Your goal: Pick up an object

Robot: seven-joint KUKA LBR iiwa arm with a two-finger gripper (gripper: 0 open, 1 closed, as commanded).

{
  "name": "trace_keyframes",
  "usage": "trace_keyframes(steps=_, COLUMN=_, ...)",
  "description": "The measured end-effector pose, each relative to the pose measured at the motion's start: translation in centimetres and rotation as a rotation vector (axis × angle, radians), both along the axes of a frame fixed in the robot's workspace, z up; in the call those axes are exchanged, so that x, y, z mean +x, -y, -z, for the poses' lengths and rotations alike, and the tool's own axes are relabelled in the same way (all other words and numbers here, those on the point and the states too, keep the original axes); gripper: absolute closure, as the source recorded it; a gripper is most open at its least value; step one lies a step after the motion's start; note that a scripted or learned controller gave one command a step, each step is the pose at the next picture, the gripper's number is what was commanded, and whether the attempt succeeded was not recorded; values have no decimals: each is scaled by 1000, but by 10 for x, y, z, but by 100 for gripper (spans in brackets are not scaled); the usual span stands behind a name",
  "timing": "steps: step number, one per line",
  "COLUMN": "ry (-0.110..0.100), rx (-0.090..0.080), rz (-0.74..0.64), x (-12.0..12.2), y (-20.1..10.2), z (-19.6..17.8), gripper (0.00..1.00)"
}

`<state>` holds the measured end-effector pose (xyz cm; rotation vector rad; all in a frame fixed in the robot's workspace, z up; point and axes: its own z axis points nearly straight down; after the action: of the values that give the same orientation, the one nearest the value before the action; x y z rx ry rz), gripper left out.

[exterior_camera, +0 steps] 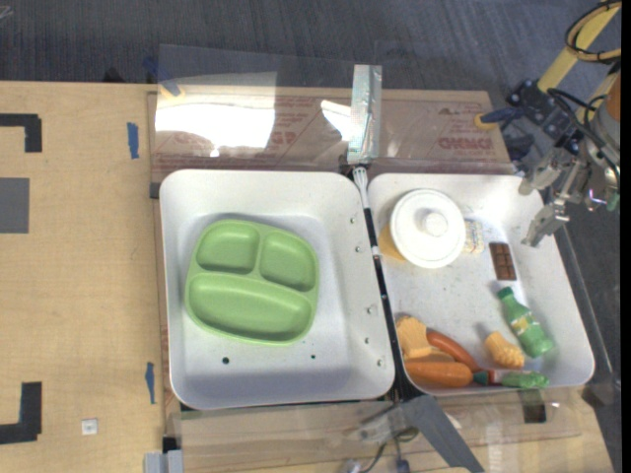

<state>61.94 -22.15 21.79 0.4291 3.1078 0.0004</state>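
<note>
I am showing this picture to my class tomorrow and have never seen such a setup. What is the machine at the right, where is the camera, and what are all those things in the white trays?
The camera hangs above a bench and looks down at a slant. At the right edge is a robot arm ending in a gripper, a two-finger claw, poised over the right bin's far corner. Nothing sits between its fingers.

Two shallow white bins lie side by side. The left bin holds a green divided plate. The right bin holds toy foods: a white lidded container, a small brown bar, a green bottle, a yellow corn piece, and a carrot beside other pieces at the near edge.

The arm's job is to pick one up.
</note>
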Motion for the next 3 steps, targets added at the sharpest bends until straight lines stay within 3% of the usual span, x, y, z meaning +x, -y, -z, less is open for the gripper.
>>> trace_keyframes(steps=1, ry=8, rx=-2, rz=80, x=11, y=-36, z=129, gripper=0)
trace_keyframes(steps=2, ry=1, rx=-5, rz=221, x=15, y=-87, z=112, gripper=0)
trace_keyframes(steps=3, ry=9, rx=-12, rz=387, x=27, y=-115, z=130, gripper=0)
